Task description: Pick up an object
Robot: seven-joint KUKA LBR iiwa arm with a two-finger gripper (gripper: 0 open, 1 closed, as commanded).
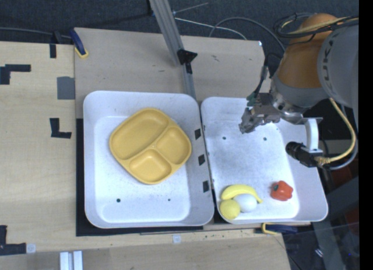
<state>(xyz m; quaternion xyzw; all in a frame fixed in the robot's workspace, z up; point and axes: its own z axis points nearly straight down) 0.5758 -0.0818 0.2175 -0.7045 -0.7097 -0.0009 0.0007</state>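
The bench (134, 59) has a light wooden top, and two shallow white bins stand on it side by side, touching along their inner edges. The left bin (96, 146) is a little nearer to the left and covers the middle of the bench; the right bin (262, 164) reaches close to the right edge. On the far part of the bench, behind the bins, a grey metal bar (169, 24) rises at a slant. A small blue and yellow clamp (79, 44) sits at the far left corner. Some dark tape marks (58, 126) lie on the surface left of the bins.
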